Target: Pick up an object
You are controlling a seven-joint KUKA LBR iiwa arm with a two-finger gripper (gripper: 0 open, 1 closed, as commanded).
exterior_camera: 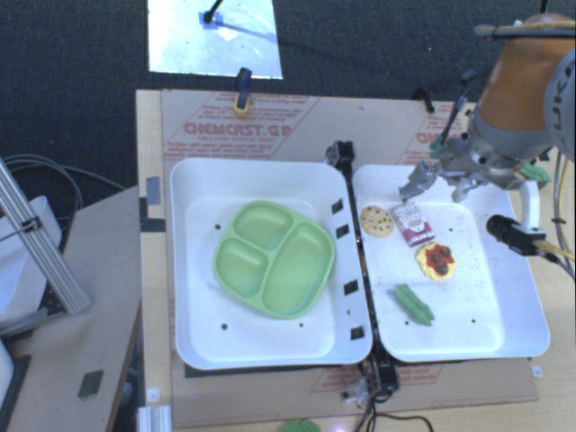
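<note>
Red-and-white packet (413, 223), flat in the right bin (513, 331) beside the cookie (376, 220), we judge light, thin and slippery, best pinched across its short edges; our hand (441, 180) hovers above its far end, fingers spread, gripping nothing.

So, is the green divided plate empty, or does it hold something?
Empty. The green divided plate lies flat in the left bin, and all three of its compartments show bare green surface.
</note>
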